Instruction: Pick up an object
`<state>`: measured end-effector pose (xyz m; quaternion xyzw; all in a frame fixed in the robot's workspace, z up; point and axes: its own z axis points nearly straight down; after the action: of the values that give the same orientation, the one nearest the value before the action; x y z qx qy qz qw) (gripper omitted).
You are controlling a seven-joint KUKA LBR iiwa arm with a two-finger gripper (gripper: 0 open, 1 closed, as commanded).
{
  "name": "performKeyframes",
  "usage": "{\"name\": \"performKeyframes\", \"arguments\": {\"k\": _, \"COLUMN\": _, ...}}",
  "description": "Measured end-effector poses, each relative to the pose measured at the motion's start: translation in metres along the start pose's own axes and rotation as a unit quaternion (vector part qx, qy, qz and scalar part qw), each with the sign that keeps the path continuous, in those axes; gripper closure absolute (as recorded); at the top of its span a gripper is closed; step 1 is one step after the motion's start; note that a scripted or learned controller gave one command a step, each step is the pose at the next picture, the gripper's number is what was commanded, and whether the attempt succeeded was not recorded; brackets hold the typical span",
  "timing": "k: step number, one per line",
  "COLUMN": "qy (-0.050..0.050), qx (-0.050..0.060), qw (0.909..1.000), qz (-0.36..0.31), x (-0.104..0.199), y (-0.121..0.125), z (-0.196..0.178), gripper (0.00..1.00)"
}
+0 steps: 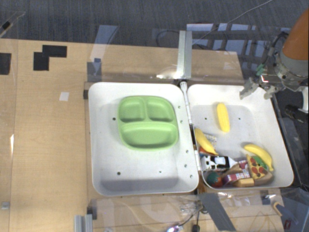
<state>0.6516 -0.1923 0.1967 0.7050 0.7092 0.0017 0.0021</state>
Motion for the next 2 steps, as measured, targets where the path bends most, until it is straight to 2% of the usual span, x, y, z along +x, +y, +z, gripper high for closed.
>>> {"name": "performKeyframes", "arguments": {"k": 1, "qy": -0.001, "qx": -0.002, "qw": 0.9985, "qz": -0.054, "x": 0.046, "y": -0.029, "z": 0.107, "gripper": 0.0}}
{"name": "performKeyframes", "arguments": {"k": 2, "qy": 0.0, "qx": -0.006, "qw": 0.9985, "qz": -0.054, "x": 0.048, "y": -0.027, "z": 0.095, "gripper": 1.0}}
